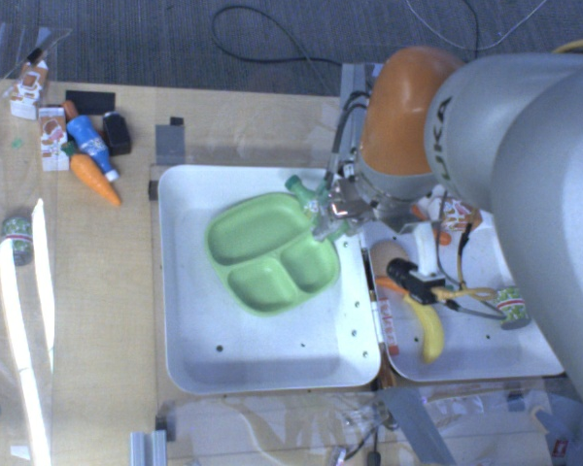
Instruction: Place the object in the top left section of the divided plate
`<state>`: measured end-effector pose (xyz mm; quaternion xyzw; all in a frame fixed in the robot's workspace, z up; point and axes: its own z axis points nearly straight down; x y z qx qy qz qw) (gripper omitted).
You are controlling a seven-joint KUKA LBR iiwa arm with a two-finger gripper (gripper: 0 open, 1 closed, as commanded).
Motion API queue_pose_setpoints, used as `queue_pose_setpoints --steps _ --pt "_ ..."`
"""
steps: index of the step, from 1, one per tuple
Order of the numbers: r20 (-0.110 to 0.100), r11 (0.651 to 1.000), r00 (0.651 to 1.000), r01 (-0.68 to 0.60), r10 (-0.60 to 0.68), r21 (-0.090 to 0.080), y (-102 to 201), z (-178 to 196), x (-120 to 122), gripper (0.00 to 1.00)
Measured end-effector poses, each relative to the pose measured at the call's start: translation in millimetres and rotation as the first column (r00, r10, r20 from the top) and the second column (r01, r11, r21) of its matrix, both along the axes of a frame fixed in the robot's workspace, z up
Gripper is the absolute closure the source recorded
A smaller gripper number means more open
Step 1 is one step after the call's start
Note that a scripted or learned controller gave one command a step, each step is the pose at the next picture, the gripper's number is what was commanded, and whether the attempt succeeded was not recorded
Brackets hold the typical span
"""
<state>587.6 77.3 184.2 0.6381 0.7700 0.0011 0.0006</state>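
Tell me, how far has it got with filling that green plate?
Nothing lies in the green divided plate yet. The gripper is at the plate's right rim with something small and green at its tip; whether it is gripped is unclear. The placing is left. A yellow banana lies in the right bin.

You see two bins side by side on the bench [97, 357]. The divided plate [272, 250] lies in the left bin [262, 367], toward its far right. The gripper [332, 210] hangs over the plate's right edge. A banana [426, 326] lies in the right bin [486, 357]. A toy carrot [95, 179] rests on the bench left of the bins.
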Motion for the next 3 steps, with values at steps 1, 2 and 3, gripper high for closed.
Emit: queue_pose_setpoints --steps 1,2,3 --pt "0.000 1.000 1.000 0.000 0.000 0.000 0 0 0 0.00" --pt "0.005 1.000 1.000 -0.006 0.006 0.001 1 11 1 1.00" --pt "0.005 0.992 0.992 -0.122 0.122 -0.001 12 61 18 1.00"
